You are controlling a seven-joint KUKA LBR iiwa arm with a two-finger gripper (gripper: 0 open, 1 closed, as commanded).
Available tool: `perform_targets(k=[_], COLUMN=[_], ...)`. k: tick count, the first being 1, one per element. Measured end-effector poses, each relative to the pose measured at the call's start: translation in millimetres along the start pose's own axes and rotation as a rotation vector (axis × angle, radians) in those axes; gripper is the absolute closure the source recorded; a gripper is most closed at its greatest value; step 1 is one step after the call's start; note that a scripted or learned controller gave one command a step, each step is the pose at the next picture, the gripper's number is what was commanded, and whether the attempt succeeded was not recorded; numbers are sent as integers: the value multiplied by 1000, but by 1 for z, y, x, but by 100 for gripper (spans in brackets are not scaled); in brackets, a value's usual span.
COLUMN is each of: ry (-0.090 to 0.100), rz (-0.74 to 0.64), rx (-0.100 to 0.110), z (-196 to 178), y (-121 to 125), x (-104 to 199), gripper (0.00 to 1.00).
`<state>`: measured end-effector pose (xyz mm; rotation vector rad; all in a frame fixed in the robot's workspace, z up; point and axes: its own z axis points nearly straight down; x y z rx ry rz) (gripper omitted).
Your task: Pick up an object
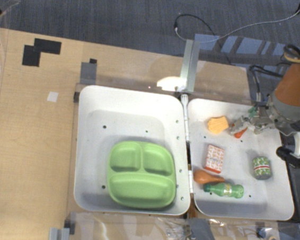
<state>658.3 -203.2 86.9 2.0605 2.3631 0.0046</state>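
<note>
Tool (244, 123) sat low in the right bin (276, 207), near its back rim; whether it was wide or narrow, can't tell. Orange wedge (217, 124) lay just left of it, a small red piece (238, 133) right at its tip. Patterned box (214, 157), green can (261, 167), green bottle (223, 190) lay nearer the front, with bare floor between. Left bin (87, 137) held a green tray (142, 173).

Beside the fingers (244, 123) lie a yellow-orange wedge (217, 124) and a small red piece (239, 132); farther off, a red-and-white checked packet (214, 157), a green patterned can (261, 167), a green bottle (224, 190), a lime-green tray (142, 174).
</note>
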Motion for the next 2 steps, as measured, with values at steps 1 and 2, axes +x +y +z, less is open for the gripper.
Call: perform_targets(k=[1,2], ry=[-3,1], rz=[-8,-104], rx=[-8,-2], z=[-13,-117], y=[4,6], x=[2,90], gripper=[100,100])
